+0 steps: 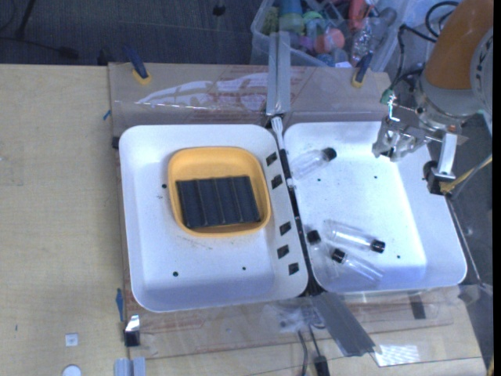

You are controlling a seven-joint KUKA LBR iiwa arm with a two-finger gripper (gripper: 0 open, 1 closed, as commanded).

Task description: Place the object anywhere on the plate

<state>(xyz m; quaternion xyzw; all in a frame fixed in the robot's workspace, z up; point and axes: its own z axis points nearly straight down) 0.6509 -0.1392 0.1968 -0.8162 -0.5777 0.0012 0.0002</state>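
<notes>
3 clear vials [354, 243], 1 plate [218, 189]

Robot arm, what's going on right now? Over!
Tool over right bin's far right corner, nothing seen between fingers. Three clear tubes with black caps lying in right bin, nearest tube untouched. Yellow plate in left bin holds a dark ridged block.

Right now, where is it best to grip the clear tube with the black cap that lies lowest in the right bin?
Probably at the middle of the tube, coming straight down from above. It lies flat on the floor of the right bin, slanting from upper left to the cap at lower right, so the gripper should close across its narrow width.
</notes>
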